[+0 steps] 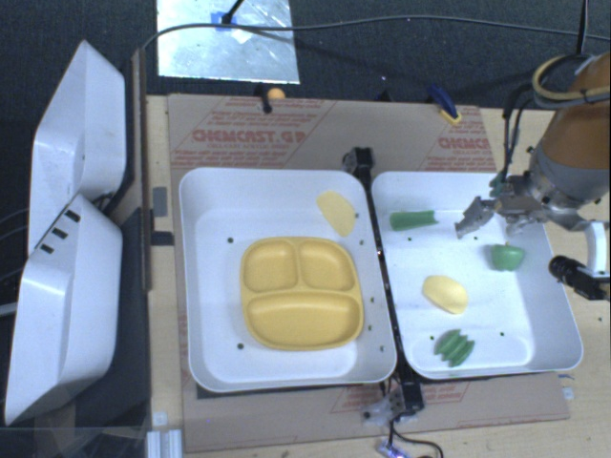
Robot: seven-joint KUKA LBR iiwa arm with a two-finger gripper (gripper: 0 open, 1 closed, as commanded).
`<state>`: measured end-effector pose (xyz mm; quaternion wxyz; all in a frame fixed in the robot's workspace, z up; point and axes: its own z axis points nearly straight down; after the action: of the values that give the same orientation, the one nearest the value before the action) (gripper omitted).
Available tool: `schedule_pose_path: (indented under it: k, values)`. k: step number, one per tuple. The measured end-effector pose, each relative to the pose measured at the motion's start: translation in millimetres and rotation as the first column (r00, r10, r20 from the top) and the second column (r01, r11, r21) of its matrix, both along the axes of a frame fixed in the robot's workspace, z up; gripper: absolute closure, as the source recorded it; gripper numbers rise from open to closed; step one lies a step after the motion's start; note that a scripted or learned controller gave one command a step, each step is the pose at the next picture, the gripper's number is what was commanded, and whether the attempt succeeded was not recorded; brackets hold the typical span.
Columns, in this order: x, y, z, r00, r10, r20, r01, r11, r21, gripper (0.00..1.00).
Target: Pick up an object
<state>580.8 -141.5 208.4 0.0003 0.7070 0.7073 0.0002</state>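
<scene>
White right bin [563,351]: green stick [412,219] lies left-right; gripper [474,219] beside it, fingers spread, empty.

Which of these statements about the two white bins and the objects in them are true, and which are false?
1. The yellow divided tray lies in the left bin. True.
2. The right bin holds a red ball. False: it holds three green pieces and one yellow piece.
3. The gripper is over the right bin. True.
4. The green cylinder lies on the tray. False: it lies in the right bin, near the divider.
</scene>
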Motion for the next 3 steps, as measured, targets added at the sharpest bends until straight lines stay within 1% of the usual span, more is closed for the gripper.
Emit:
schedule_pose_path:
  k: [1, 2, 3]
  values:
    - [46.1, 13.7, -7.7, 1.000, 0.001, 0.000, -0.001, 1.000, 0.000, 0.00]
    - [23.1, 14.3, -33.4, 1.000, 0.000, -0.002, 0.000, 1.000, 0.000, 0.00]
    - [-35.8, 47.5, 57.5, 1.000, 0.002, 0.008, -0.002, 1.000, 0.000, 0.00]
